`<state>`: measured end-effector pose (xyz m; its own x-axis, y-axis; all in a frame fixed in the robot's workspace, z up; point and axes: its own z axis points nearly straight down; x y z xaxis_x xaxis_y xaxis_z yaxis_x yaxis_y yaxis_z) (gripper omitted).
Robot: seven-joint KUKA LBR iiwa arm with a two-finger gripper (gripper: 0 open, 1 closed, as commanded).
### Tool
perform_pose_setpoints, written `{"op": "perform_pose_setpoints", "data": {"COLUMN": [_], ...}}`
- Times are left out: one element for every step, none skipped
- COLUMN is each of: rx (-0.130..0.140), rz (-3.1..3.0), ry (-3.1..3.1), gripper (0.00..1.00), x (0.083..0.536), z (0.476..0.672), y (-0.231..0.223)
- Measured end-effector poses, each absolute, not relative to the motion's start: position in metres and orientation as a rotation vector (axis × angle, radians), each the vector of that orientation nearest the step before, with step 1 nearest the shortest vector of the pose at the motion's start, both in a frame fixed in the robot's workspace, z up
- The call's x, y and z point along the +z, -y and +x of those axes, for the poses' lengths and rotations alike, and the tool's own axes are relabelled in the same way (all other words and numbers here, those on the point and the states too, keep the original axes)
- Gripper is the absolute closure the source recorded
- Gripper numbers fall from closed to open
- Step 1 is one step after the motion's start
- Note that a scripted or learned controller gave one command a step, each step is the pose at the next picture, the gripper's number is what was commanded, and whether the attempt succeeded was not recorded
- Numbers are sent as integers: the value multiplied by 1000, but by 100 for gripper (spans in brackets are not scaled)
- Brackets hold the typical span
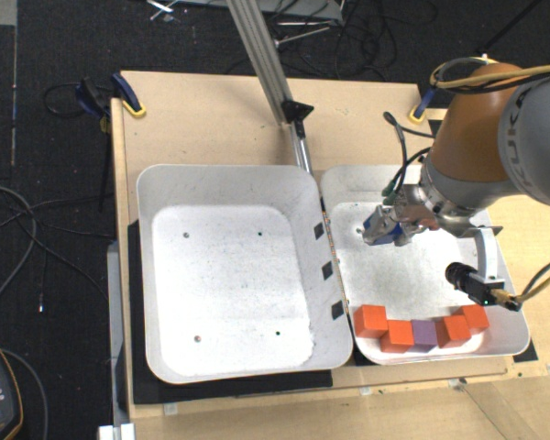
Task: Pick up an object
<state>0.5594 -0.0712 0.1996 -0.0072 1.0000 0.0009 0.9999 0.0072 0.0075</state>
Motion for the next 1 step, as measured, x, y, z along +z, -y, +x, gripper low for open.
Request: {"op": "perform_pose_setpoints", "data": {"rx": [-1], "rz": [2215], "ry": [-2236], "gripper": [100], "x": [194], "z": [511], "y": [-39]}}
